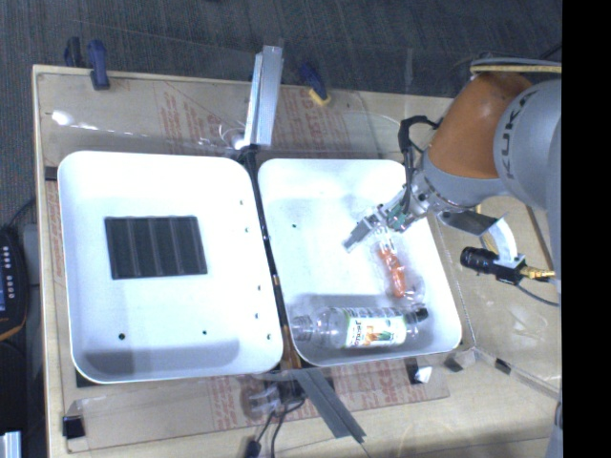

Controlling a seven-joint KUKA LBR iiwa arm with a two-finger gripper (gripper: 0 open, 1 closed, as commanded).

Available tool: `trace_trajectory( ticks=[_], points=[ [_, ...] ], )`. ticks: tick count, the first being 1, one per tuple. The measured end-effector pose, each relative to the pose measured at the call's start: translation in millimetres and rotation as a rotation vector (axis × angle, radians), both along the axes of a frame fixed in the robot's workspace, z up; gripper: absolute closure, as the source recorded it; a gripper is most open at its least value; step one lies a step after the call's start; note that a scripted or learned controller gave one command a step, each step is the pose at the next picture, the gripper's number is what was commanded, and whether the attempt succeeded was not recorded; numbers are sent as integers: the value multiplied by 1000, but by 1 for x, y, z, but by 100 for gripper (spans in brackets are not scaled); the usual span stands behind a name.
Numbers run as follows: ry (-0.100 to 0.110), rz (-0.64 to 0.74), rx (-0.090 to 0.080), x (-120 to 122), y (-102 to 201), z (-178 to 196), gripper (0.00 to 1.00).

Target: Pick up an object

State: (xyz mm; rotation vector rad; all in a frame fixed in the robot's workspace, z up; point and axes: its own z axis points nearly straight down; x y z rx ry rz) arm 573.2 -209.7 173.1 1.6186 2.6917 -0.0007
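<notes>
My gripper [365, 231] hangs over the middle of the right bin [286, 208], reaching in from the right. Just below and to its right lies a small orange item in clear wrap [396, 271], close to the gripper tip; I cannot tell whether they touch. A clear plastic bottle with a printed label [358, 327] lies on its side along the bin's near wall. In the left bin [86, 332] a dark grey ribbed rectangular slab [155, 246] lies flat.
A metal post [264, 93] rises behind the gap between the two bins. Blue clamps [97, 63] grip the bench's far edge. The bench surface runs around both bins.
</notes>
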Motion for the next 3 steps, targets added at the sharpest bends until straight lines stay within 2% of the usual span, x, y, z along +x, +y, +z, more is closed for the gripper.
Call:
trace_trajectory(
  ticks=[1,2,3],
  points=[
    [4,11,2,-4,1,4,0],
    [-1,34,0,8,-1,11,0],
    [5,50,2,3,1,15,0]
  ],
)
